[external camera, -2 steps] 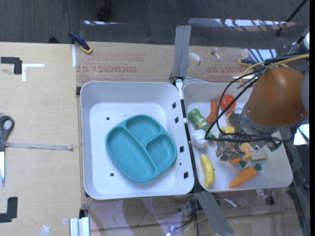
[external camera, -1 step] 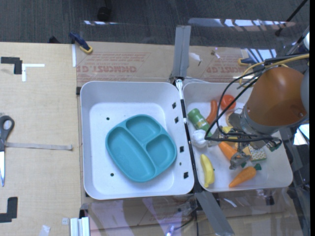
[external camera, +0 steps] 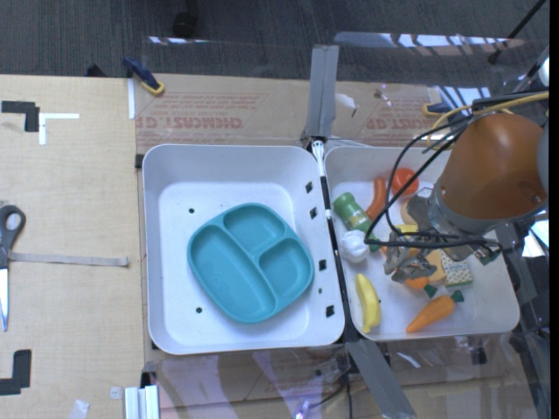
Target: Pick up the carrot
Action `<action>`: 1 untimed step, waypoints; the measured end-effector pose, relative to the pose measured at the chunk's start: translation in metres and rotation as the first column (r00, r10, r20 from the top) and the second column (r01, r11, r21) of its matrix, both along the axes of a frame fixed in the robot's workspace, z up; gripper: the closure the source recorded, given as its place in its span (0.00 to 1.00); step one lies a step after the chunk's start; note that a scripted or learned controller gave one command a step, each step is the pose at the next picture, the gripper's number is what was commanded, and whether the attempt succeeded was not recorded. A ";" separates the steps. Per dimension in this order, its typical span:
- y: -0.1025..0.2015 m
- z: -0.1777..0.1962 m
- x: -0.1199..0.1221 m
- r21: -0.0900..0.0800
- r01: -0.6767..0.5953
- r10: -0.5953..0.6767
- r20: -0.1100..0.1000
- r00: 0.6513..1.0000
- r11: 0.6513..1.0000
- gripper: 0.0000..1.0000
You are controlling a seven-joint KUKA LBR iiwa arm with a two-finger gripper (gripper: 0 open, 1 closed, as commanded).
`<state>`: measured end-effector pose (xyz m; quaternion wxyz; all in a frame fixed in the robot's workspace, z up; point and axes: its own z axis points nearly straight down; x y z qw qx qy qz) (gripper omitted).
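Carrot (external camera: 431, 312) lying near-right in right bin (external camera: 502, 317), tip left, beside banana (external camera: 368, 301). Likely light, rigid, smooth plastic; tapered, so best gripped across thicker right half. Tool (external camera: 410, 263) just beyond it; state: cannot tell.

Dark grey carpet floor (external camera: 262, 7) beyond a pale wooden bench (external camera: 61, 321), cardboard sheet (external camera: 218, 112).

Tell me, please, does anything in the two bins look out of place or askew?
Nothing stands out. The teal plate sits flat, though angled, in the left bin; the carrot and banana lie loose in the right bin.
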<state>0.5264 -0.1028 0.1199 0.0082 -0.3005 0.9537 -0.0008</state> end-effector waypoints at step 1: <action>0.001 0.010 0.002 0.001 0.001 -0.001 0.005 1.000 1.000 1.00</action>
